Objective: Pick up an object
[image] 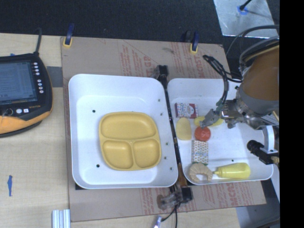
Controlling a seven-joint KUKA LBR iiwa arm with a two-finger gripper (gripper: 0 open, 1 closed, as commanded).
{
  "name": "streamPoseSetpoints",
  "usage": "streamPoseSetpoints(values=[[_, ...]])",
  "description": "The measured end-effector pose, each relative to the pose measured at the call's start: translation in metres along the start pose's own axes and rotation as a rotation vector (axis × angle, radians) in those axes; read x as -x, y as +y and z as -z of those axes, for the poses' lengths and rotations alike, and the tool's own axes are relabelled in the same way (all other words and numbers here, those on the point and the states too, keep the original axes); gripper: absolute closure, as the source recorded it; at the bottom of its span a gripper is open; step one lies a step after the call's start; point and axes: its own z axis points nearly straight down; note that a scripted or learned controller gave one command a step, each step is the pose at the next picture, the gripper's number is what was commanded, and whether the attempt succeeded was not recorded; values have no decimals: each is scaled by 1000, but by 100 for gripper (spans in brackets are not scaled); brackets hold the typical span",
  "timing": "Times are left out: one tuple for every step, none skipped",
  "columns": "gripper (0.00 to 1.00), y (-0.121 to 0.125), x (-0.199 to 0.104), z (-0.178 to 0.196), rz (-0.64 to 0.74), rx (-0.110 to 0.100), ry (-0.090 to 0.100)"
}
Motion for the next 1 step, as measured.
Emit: streamPoseSetpoints(values=[[0,19,-13,-77,1,0,0]])
